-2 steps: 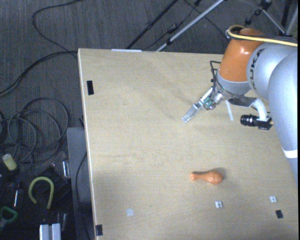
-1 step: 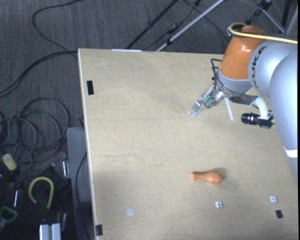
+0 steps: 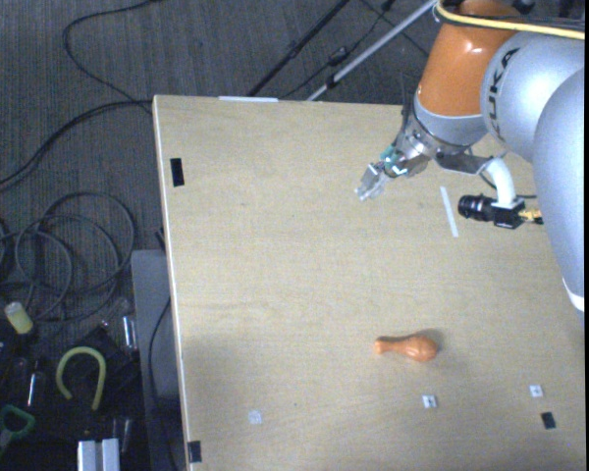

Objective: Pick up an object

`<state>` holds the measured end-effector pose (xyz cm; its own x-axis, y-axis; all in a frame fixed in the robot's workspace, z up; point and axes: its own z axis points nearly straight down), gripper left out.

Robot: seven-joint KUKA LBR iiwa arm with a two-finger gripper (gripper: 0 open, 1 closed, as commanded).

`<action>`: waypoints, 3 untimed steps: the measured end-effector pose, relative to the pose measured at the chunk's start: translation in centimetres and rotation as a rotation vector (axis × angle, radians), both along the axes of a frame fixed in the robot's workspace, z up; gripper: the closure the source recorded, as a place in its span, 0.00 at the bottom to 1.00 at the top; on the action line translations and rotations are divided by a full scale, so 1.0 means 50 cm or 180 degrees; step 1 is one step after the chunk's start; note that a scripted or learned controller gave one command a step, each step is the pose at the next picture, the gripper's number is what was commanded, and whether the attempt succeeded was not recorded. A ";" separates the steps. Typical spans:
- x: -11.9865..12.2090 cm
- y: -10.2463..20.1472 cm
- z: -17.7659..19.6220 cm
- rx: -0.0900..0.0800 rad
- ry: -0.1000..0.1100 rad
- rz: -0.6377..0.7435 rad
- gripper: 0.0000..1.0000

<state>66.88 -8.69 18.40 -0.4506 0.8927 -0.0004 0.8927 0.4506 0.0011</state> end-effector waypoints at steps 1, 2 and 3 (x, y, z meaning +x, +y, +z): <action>-0.002 -0.033 -0.029 -0.0005 0.0010 -0.1083 1.00; -0.002 -0.034 -0.029 -0.0007 0.0010 -0.1084 0.00; -0.016 -0.240 -0.073 -0.0012 0.0003 -0.0254 0.00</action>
